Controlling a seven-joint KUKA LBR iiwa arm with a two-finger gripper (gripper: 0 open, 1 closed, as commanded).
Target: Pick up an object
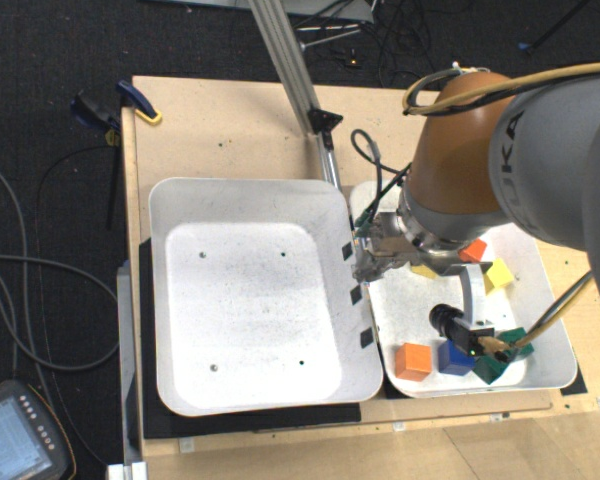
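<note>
claw (378, 258) at the right bin's (550, 363) left wall; can't tell its opening; orange block (413, 360) nearby.

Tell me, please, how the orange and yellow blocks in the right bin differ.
The orange block lies at the bin's near edge, the yellow block farther back by the arm. The orange block neighbours a blue block, the yellow block a red one. Both are small blocks.
</note>
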